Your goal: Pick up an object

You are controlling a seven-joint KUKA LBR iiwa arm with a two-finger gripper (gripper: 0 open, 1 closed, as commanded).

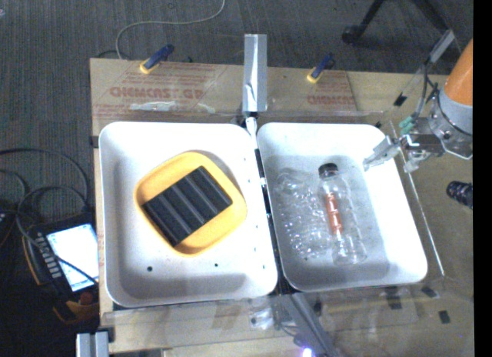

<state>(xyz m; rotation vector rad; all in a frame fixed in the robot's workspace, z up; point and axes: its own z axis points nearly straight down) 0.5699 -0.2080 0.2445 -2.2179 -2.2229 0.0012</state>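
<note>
A clear plastic bottle (338, 217) with a black cap and an orange label lies in the right bin (400, 267), cap towards the back. Left of it lies a crumpled clear plastic piece (294, 209). In the left bin (123, 271) rests a yellow block with a black ribbed top (191, 201). My gripper (391, 160) hangs over the right bin's back right corner, up and to the right of the bottle and apart from it. Its fingers are spread open and hold nothing.
A metal post (254, 75) stands behind the seam between the bins. Two blue-and-yellow clamps (156, 58) hold the cardboard backing at the rear. Cables and a small screen (65, 251) lie on the floor at the left.
</note>
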